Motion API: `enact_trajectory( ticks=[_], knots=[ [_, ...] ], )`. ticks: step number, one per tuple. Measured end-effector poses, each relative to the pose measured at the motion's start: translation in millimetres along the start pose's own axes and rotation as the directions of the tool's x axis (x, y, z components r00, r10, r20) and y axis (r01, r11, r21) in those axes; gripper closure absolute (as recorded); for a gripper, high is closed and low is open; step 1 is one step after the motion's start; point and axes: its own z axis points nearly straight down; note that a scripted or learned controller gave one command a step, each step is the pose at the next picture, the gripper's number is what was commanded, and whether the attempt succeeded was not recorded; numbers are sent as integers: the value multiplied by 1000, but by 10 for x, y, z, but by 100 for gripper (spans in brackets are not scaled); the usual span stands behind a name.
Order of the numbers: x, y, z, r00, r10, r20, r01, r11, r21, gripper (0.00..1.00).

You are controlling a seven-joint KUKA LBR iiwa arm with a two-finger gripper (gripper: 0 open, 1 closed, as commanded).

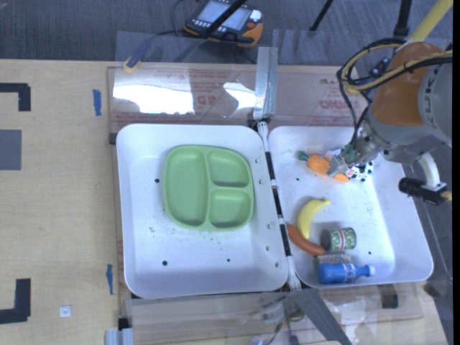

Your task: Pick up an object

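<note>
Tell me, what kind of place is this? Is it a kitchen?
Probably a robot lab, not a kitchen. A robot arm reaches over two white bins on a bench, the banana and carrot look like toys, and camera stand legs stand behind.

Grey arm (420, 110) from the right, gripper (350, 158) angled low, down-left.

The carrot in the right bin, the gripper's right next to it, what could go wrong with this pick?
The gripper sits down among a tight cluster: the carrot, a small orange piece and a black-and-white dotted object. It may close on the wrong item or nudge the carrot away.
The cluster lies near the right bin back wall, so a pushed item could jam against it.
The carrot's tapered shape may slip from a two-finger pinch.
</note>
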Motion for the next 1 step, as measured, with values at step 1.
enact_trajectory(
  ticks=[1],
  knots=[
    [369, 641, -1330, 1000, -19, -17, 19, 1000, 2, 100]
  ],
)
